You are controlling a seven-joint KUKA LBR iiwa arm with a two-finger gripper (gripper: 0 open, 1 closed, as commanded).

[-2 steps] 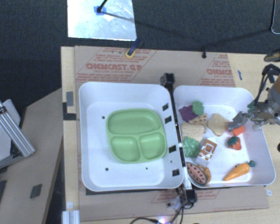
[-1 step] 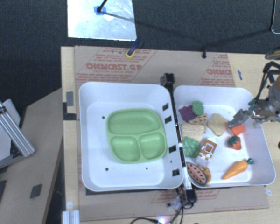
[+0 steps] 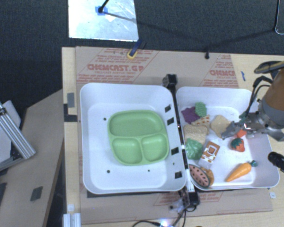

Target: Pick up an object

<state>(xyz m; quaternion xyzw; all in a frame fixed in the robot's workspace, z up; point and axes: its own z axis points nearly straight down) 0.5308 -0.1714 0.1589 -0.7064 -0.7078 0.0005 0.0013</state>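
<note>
The hand hangs low over the right bin, its dark tips down among the toy foods, close by the small red tomato-like piece and beside the tan bread slice. Whether it is released or clenched I cannot tell, and nothing is plainly gripped by it, so the grasp looks not yet made. The likeliest target is that red piece, which lies apart from the orange carrot lower down and from the crowded cluster at the bin's left: purple grapes, a green leafy piece, a small printed carton and a watermelon slice. To do this step well, the hand should centre squarely over the red piece before descending, since a small rounded toy will likely squirt sideways if caught off-centre. Keeping clear of the bread slice would avoid nudging it into the grip. The left bin carries a green divided plate and needs no attention yet.
</note>
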